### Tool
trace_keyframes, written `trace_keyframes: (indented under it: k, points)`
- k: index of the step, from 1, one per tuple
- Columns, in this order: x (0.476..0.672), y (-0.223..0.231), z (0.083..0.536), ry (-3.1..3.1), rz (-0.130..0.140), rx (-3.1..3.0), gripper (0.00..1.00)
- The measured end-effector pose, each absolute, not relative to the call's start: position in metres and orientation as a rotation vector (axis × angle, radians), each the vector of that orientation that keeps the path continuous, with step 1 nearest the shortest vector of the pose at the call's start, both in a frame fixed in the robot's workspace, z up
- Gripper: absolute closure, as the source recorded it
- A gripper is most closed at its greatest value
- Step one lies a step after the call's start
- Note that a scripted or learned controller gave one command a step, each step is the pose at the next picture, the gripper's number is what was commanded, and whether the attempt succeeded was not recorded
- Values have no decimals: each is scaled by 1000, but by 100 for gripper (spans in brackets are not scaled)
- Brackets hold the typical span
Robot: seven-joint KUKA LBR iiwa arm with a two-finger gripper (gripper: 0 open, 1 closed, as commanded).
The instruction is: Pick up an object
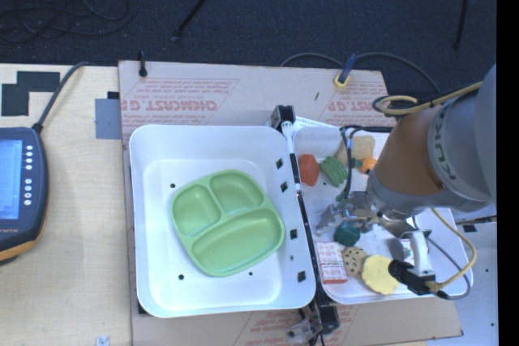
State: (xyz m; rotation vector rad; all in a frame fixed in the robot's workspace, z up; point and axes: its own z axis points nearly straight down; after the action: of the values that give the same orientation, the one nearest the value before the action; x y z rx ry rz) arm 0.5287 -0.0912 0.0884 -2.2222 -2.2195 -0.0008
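Observation:
My gripper (339, 216) hangs low in the right bin (454, 288), coming in from the right under the grey arm with its orange band. A dark teal object (348, 233) lies just below and right of its tip, very close or touching; a grasp is not visible. Farther back lie an orange-red piece (308, 169) and a green piece (333, 169). A pale yellow block (364, 147) and a small orange bit (369, 164) sit at the back. Near the front lie a cookie (353, 258), a yellow lump (378, 274) and a red-and-white packet (330, 263).
The left bin (154, 255) holds a green divided plate (228, 220). A black clip strip (290, 198) runs along the wall between the two bins. A handheld pendant (16, 186) lies on the bench at far left.

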Motion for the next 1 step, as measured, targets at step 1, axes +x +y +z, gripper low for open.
trace_keyframes:
  k: [1]
  points:
    - [536, -93, 88, -2219, 2, -2217, 0]
